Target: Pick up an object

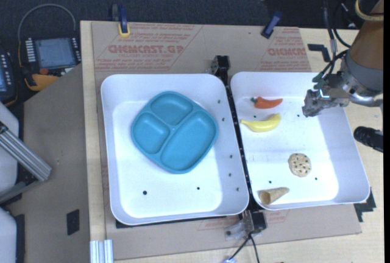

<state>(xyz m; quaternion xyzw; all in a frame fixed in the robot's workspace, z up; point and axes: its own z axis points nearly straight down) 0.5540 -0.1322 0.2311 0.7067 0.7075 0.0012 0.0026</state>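
The gripper is seen over the right bin, near its far right side; whether it is open cannot be told. A carrot, banana, cookie and cone are laid in that bin, untouched

We read red lettering printed on the brown board that lies under the two bins: along its far edge, left of centre, "CHEMCAST GP" in large capitals, and the same mark in part, cut off by the arm, toward the far right. Smaller red lines above each we cannot make out. The handheld screen at far left is too blurred to read.
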